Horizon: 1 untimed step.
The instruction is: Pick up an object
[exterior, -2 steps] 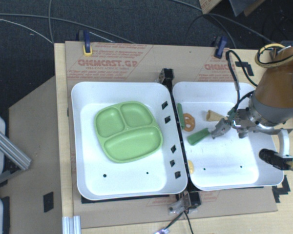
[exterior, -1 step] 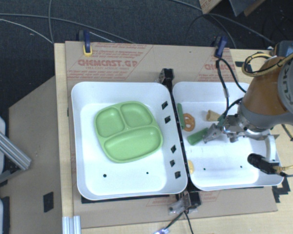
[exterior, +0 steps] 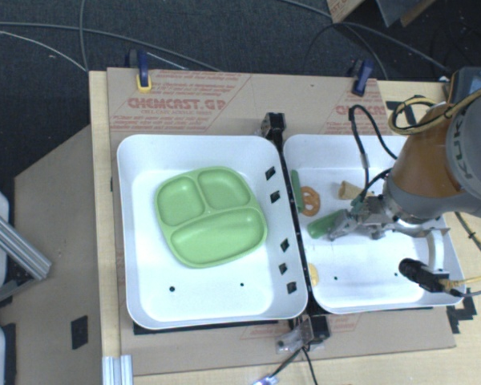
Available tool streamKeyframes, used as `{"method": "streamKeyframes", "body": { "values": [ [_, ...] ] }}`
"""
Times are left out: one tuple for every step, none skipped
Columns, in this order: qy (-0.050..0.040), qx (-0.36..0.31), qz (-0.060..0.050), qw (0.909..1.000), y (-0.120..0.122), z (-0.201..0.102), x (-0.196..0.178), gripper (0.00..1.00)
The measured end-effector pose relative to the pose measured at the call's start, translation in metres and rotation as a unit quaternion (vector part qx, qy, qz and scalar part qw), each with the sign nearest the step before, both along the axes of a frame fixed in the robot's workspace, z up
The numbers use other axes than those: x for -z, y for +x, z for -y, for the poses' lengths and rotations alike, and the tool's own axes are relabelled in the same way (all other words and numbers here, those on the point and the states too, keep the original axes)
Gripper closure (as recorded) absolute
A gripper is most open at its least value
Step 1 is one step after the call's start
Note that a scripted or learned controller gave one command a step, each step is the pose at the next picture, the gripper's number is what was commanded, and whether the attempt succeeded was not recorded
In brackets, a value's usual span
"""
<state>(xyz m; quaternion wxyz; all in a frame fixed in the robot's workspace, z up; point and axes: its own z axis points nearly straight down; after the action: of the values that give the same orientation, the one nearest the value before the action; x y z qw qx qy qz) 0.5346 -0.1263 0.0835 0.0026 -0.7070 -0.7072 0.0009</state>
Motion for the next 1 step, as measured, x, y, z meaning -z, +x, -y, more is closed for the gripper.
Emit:
{"method": "streamKeyframes", "body": {
  "values": [
    [0.0001, 0.0, 0.002, 1.0, 0.0009, 0.0, -0.0123, 1.0]
  ]
}}
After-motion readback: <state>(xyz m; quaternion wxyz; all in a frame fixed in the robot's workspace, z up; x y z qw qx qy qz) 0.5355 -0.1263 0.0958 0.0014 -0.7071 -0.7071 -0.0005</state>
